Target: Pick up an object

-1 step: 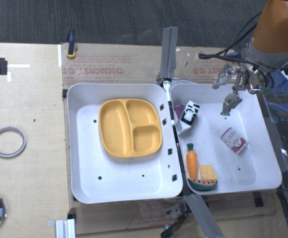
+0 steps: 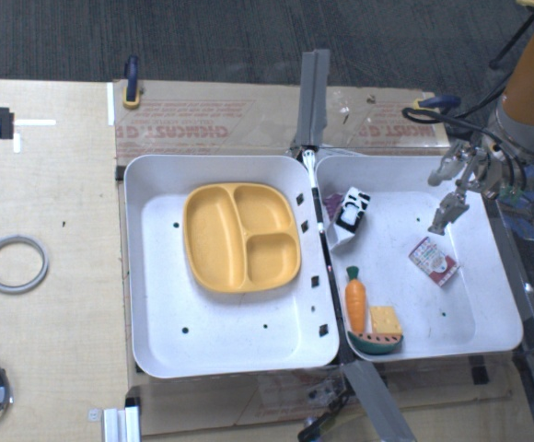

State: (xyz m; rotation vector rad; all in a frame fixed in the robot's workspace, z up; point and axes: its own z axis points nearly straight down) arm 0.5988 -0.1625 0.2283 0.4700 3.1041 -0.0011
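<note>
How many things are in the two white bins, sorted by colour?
Yellow: 2, the divided plate and the cheese wedge
Orange: 1, the carrot
Red and green: 1, the watermelon slice
Red and white: 1, the small packet
Black and white: 1, the toy by the divider
Total: 6

Both bins: left bin (image 2: 156, 339) and right bin (image 2: 488, 320) look like smooth white plastic, slight sheen. Divided yellow plate (image 2: 242, 237) is matt plastic. Tabletop (image 2: 46, 155) is pale wood-look board, matt. Carrot toy (image 2: 355, 304) looks smooth and glossy, plastic. Small packet (image 2: 434, 260) has crinkled shiny wrap. Tape ring (image 2: 14, 263) is grey, dull. Gripper (image 2: 450, 212) is bare metal, grey, semi-matt. Floor (image 2: 249, 17) looks like dark rough carpet.
</note>
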